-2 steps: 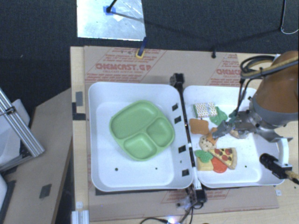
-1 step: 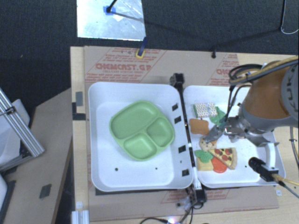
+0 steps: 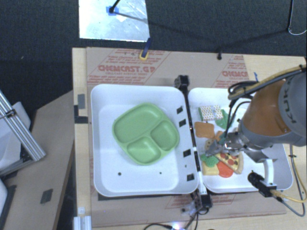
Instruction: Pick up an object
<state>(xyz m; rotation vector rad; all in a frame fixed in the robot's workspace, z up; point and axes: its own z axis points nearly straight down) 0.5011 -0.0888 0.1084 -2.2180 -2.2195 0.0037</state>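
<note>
Toy food lies in the right bin (image 3: pixel 283 178): a dotted white piece (image 3: pixel 211 112), a green leafy piece (image 3: pixel 222 121), an orange-brown slice (image 3: pixel 204 129), a yellow piece (image 3: pixel 209 163), a red tomato-like piece (image 3: pixel 225 171) and a pizza-like slice (image 3: pixel 233 161). My gripper (image 3: pixel 217 146) is low over the left part of this pile, above the yellow and red pieces. The arm's orange band (image 3: pixel 266 110) and grey wrist cover the bin's middle. Something small and greenish shows at the fingertips, too blurred to name.
The left bin (image 3: pixel 103 128) holds a green divided plate (image 3: pixel 145 133). A black divider with clips (image 3: pixel 188 128) runs between the bins. Cables (image 3: pixel 288 198) trail at the right bin's front right corner. A foil sheet (image 3: pixel 114 13) lies beyond the bench.
</note>
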